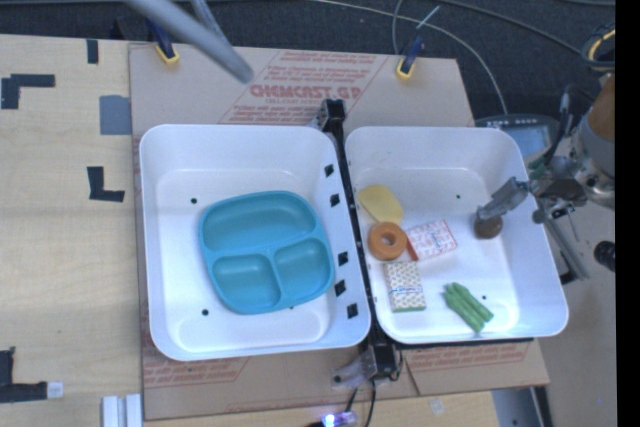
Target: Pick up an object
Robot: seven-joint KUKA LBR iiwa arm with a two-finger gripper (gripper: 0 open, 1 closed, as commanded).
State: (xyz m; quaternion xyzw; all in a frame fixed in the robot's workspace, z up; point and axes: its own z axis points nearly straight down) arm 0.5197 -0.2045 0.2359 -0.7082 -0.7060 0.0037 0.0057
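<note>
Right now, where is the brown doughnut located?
In the camera view the doughnut lies in the right bin, near its left wall, just below the yellow piece and beside the red-printed packet.

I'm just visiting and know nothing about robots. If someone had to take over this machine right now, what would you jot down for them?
Gripper: low at the right side of the right bin, beside a small brown object. I cannot tell whether it is open or shut, or whether it grips anything.
Right bin contents: a yellow piece, a brown ring like a doughnut, a red-and-white packet, a patterned packet and a green item.
Left bin: a blue divided tray.
Done: nothing visibly lifted.
Left: grasp one object and raise it out.
</note>
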